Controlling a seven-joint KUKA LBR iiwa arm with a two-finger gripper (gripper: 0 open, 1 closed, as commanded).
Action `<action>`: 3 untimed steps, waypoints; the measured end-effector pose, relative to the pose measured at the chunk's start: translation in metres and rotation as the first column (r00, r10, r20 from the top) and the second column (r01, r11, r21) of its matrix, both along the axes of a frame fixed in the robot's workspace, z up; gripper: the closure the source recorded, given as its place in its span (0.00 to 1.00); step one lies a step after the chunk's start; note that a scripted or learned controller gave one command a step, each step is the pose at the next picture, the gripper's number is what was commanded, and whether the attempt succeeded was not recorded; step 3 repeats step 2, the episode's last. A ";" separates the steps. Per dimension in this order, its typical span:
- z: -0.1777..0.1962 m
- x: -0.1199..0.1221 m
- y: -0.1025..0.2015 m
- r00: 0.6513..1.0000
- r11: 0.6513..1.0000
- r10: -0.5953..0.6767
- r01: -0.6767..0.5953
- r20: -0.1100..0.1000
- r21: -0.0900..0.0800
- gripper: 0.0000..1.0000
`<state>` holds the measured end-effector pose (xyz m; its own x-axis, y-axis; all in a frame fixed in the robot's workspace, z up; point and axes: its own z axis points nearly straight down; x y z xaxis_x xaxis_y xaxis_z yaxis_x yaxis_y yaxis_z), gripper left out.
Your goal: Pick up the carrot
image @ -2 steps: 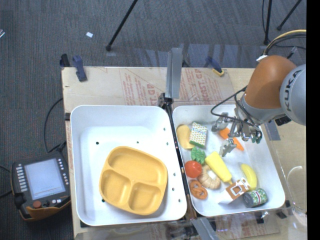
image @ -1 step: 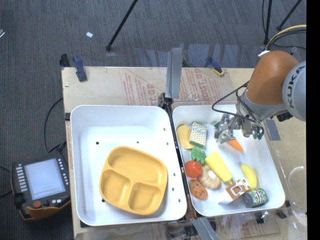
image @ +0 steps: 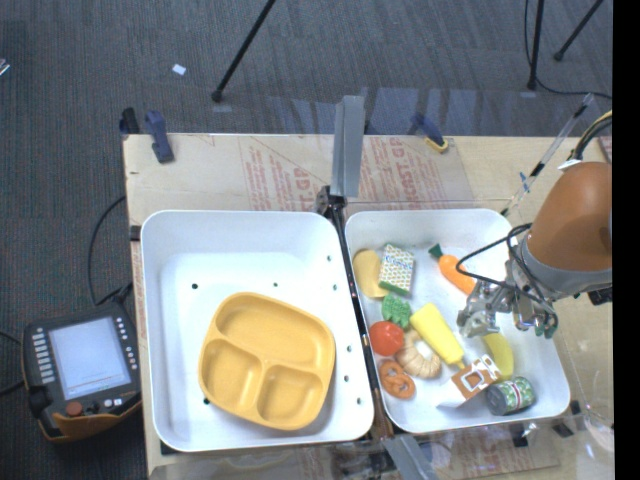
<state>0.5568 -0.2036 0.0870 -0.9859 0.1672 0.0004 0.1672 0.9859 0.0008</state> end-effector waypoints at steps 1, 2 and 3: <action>0.000 -0.011 0.056 0.998 0.998 -0.055 0.055 0.000 0.002 1.00; 0.080 0.012 0.045 0.961 0.961 -0.278 0.278 0.007 0.000 1.00; 0.080 0.012 0.045 0.961 0.961 -0.278 0.278 0.007 0.000 1.00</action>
